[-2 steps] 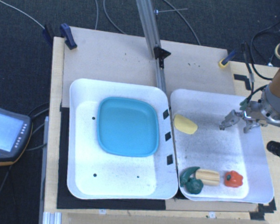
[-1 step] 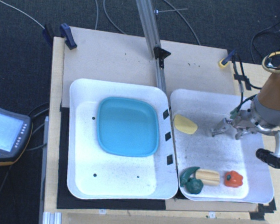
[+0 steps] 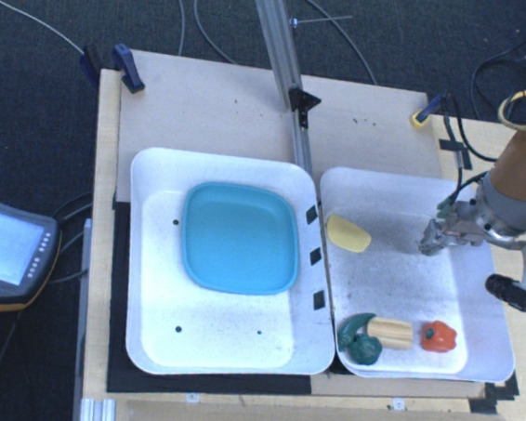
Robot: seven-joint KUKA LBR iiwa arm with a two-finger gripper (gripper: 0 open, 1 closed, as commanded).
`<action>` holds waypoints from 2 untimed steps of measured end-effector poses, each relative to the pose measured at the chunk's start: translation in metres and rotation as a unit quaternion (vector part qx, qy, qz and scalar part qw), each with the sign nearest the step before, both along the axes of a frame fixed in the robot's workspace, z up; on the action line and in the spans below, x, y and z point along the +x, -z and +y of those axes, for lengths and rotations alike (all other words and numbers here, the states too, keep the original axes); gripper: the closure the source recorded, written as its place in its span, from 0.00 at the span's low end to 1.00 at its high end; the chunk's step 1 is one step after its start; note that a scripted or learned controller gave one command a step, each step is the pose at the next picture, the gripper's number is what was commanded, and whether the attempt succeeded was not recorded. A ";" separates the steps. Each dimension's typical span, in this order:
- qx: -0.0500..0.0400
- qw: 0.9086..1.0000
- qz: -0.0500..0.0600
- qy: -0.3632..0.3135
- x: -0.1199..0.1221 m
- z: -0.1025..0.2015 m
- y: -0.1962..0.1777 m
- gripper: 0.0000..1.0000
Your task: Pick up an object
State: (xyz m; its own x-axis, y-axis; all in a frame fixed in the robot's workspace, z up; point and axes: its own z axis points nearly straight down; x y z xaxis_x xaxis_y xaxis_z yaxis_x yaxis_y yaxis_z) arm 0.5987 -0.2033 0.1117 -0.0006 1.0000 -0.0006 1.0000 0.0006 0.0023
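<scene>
Dark green toy pepper [image 3: 361,338] at lower right — grey metal two-finger gripper [image 3: 435,242] above it, grip state unclear

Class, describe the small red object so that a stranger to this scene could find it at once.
Start at the right white bin. Along its near edge lie three small things in a row. The red toy pepper is the rightmost, beside the tan block and the green piece; it alone is red.

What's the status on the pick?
Gripper low over right bin, nothing seen between fingers. Yellow piece, green, tan and red toys along near edge, untouched. Path unobstructed.
</scene>
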 end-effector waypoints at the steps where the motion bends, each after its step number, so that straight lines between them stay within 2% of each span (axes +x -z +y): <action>1: 0.000 1.000 -0.001 0.000 0.004 -0.004 -0.044 1.00; 2: 0.000 1.000 -0.001 0.000 0.004 -0.005 -0.086 1.00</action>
State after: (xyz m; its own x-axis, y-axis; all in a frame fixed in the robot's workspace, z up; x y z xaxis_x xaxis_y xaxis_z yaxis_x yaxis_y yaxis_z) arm 0.6026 -0.2084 0.1978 -0.0001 1.0000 -0.0011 1.0000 0.0001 0.0039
